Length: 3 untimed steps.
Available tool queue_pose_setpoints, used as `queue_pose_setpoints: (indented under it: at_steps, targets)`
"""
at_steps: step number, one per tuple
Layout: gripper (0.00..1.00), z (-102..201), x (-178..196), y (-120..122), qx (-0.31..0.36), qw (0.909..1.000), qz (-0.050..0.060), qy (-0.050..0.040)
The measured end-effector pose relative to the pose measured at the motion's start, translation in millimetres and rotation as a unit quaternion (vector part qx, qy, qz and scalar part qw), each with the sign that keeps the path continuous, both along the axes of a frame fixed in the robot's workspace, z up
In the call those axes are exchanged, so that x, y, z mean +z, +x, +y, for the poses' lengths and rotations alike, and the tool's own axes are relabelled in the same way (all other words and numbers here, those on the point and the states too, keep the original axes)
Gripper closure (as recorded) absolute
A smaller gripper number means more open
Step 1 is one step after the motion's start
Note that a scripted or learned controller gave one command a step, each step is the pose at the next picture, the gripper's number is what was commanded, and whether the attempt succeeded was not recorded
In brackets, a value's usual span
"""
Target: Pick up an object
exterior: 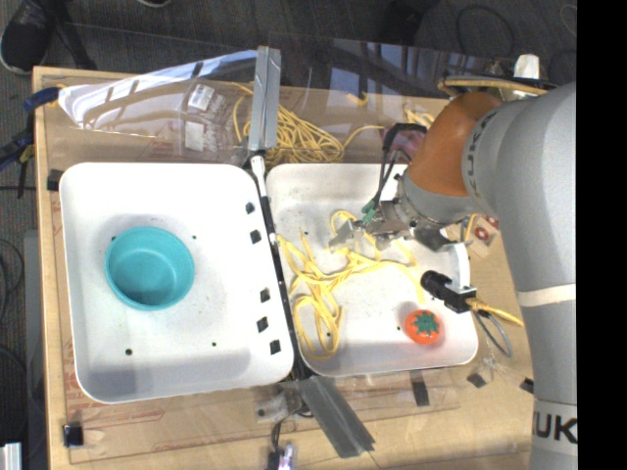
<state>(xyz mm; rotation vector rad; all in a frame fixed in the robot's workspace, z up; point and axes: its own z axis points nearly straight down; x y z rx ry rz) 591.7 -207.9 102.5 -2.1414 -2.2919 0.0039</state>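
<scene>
Wooden bench (pixel 176 421) under us carries two white bins side by side. We see a teal bowl (pixel 149 267) alone in the left bin (pixel 196 360). The right bin (pixel 392 306) holds a tangle of yellow cord (pixel 318 272) and a toy tomato (pixel 424 327) near its front right corner. Our arm (pixel 519 164) reaches in from the right, and the pincer (pixel 345 228) sits low over the far middle of the right bin. We cannot tell whether it is apart or together, and we see nothing held in it.

The cord is the nearer target. It lies just beside the pincer, toward the front and left, with its strands running mostly from the pincer's spot down to a loop at the bin's front. The tomato lies well apart, to the front and right. We judge a short drop onto the nearest strands to be the likeliest move.
</scene>
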Motion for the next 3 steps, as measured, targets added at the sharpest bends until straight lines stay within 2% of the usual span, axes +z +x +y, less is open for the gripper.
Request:
queue_pose_setpoints:
  at_steps: [1,2,3]
  targets:
    - [1.0,0.6,10.1,0.4,0.002,1.0,0.001,0.0003]
    - [0.0,0.6,10.0,0.4,0.002,1.0,0.001,0.0002]
    - [0.0,-0.3,-10.5,6.5,0.014,0.9999,-0.001,0.0001]
